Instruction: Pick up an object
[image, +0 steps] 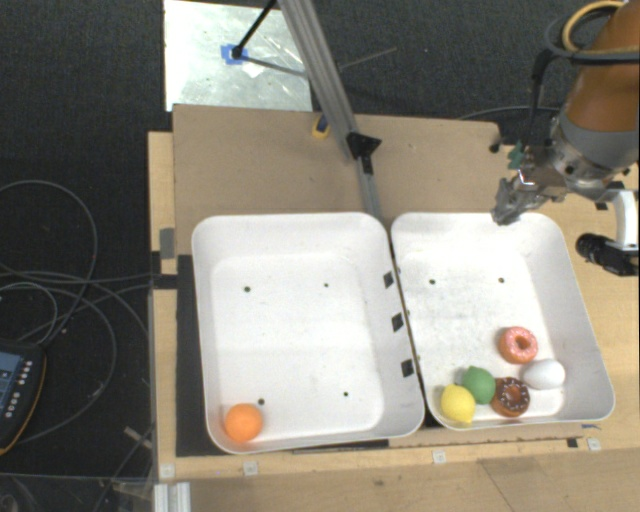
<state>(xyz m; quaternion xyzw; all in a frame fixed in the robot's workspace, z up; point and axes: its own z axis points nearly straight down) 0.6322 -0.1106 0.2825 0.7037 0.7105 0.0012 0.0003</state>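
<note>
The wooden counter (270, 160) carries two white bins. The left bin (300, 240) holds an orange ball (242, 422) in its near left corner. In the right bin (480, 260), a pink donut (518, 345), white egg (544, 375), chocolate donut (510, 398), green fruit (479, 383) and lemon (458, 403) cluster near the front edge. The gripper (508, 205) hangs over the far rim; whether its fingers are spread cannot be told. Dark carpet (80, 100) with cables (60, 300) surrounds the counter.

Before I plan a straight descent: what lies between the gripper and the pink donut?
In the camera view, bare white floor of the right bin lies between the gripper and the pink donut.
</note>
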